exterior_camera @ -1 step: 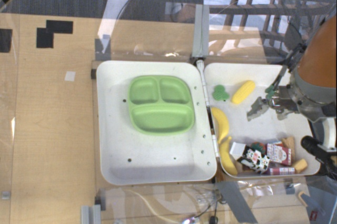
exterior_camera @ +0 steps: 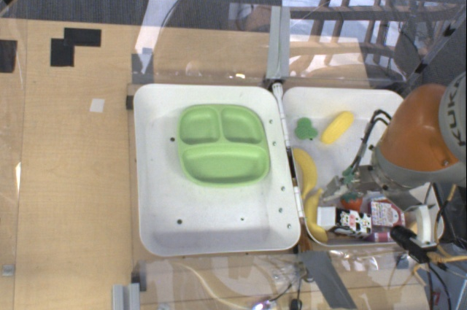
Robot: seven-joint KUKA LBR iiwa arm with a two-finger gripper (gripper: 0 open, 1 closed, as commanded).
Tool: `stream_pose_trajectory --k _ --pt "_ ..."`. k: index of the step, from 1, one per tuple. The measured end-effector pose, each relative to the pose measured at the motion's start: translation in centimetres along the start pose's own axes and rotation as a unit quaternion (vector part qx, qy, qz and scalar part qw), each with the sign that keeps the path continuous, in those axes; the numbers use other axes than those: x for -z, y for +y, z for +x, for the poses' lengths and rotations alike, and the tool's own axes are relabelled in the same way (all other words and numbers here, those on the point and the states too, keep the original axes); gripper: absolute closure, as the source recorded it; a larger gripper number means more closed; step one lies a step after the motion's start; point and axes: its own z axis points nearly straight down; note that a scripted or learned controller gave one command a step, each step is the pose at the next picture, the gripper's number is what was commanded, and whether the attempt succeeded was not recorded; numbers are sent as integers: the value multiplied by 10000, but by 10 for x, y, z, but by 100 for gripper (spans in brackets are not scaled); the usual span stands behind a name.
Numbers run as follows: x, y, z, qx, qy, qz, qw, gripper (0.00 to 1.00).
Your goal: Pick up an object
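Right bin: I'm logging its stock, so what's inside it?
Right bin holds a banana, yellow corn-like piece and green piece. The arm covers the rest.

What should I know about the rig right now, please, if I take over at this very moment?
Gripper: low in the right bin, near the banana; whether it grips anything cannot be told.
Right bin: banana along the left wall, yellow corn-like piece, small green piece, printed packets at the front.
Left bin: green divided plate.
Done: nothing visibly lifted.
Left: secure one object and raise it.
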Motion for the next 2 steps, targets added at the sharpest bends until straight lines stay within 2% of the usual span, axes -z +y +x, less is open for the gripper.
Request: stream_pose_trajectory --k 1,2 --pt "-17 62 -24 42 -10 -63 10000 0" --pt "-19 154 -31 312 -13 -52 9995 0"
